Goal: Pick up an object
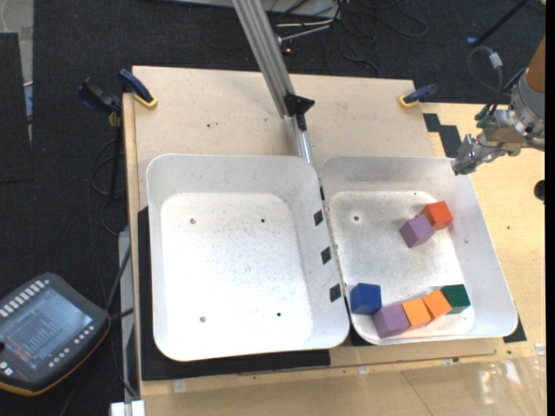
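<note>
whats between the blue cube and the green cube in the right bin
In the camera view, a purple cube and an orange cube sit between the blue cube and green cube.

White, dark-speckled bins [234,250] are seen; blocks: 2 orange [438,214], 2 purple [417,230], 1 blue [365,298], 1 green [455,298]; surface [225,111] is tan.

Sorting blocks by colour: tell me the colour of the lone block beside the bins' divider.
Blue, camera view.
</note>
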`<move>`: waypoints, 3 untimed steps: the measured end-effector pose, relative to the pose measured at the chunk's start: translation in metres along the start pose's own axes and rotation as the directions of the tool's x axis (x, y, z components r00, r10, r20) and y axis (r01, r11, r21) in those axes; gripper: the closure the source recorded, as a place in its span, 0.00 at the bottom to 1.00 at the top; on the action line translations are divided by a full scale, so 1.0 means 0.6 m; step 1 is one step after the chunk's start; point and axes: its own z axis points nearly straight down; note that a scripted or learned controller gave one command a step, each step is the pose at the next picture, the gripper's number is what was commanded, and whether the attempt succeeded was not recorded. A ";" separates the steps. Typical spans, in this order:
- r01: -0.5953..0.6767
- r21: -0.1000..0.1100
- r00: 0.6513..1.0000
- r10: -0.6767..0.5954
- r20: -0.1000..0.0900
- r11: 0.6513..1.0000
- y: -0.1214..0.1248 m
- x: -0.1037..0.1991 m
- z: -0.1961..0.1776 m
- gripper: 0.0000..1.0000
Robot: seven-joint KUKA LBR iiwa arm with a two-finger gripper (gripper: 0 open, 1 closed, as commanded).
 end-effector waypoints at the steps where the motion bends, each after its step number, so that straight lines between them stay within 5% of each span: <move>1: 0.000 0.003 1.000 0.000 -0.001 1.000 0.003 0.000 -0.058 1.00; 3: 0.004 0.010 1.000 -0.004 -0.005 1.000 -0.039 0.158 -0.051 1.00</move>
